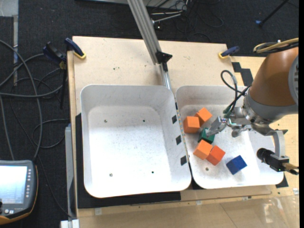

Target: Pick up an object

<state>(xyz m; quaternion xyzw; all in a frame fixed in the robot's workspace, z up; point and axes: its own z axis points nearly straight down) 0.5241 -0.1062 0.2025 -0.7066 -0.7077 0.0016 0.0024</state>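
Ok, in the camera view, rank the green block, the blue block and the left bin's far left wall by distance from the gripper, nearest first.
1. Green block: in the right bin, right beneath the gripper, partly covered by it.
2. Blue block: in the same bin, toward its near right corner, apart from the gripper.
3. Far left wall of the left bin: across the whole other bin, farthest by a clear margin.

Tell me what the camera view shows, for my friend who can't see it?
A robot arm's gripper reaches down among small blocks in the right white bin: several orange blocks, a green block right at the gripper, and a blue block nearer the front. The left white bin sits beside it.
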